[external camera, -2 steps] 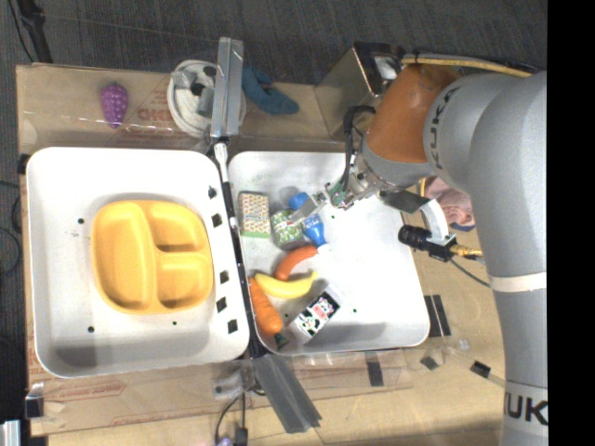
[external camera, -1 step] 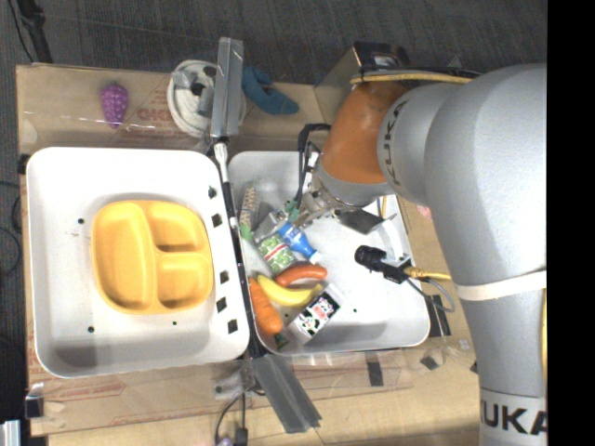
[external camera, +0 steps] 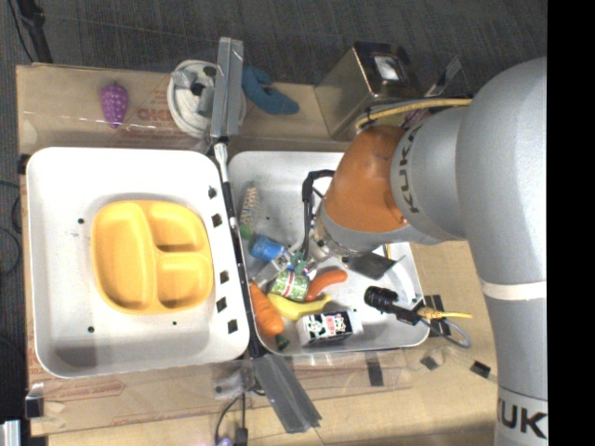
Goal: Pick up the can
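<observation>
Looks down on two white bins set side by side. Shows the can (external camera: 292,282), green-and-white label uppermost, lying tilted in the lower half of the right bin (external camera: 279,170). Places the gripper (external camera: 309,252) just beside the can, on its upper side in the view, beneath the orange-banded arm (external camera: 372,193); cannot tell whether opened or closed. Hems the can in closely: blue thing (external camera: 268,248) at upper left, carrot (external camera: 267,312) at lower left against the dividing wall, banana (external camera: 305,307) touching below, red-orange thing (external camera: 331,276) at right, carton (external camera: 327,326) by the lower rim. Leaves bare floor along the upper edge, beside a brush (external camera: 249,207). Sets a yellow tray (external camera: 153,254) mid left bin (external camera: 56,184), with open margin all round.
</observation>
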Controlling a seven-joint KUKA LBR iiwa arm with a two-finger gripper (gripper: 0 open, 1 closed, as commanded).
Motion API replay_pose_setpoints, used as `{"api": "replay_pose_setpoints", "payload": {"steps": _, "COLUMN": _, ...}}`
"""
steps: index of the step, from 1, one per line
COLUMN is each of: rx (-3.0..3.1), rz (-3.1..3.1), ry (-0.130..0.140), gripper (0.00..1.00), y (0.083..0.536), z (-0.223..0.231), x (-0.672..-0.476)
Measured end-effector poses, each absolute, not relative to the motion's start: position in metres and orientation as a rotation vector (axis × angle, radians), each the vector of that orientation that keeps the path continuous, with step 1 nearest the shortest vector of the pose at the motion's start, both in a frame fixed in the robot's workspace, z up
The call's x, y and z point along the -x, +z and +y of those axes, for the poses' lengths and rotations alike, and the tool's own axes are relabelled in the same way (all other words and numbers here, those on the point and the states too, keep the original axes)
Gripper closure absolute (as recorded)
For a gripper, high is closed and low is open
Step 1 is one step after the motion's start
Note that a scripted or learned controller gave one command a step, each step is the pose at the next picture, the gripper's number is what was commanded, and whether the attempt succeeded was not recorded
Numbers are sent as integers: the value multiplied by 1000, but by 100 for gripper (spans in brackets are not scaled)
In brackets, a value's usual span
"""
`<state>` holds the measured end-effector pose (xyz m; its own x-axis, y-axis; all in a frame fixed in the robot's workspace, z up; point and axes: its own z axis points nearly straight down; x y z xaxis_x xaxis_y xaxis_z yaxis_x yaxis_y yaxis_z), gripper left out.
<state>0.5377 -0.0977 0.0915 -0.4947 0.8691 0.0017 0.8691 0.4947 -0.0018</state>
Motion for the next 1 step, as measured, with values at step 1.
{"api": "replay_pose_setpoints", "payload": {"steps": 1, "rx": 1513, "rz": -2763, "ry": -5, "gripper": 0, "y": 94, "z": -104, "x": -485}}
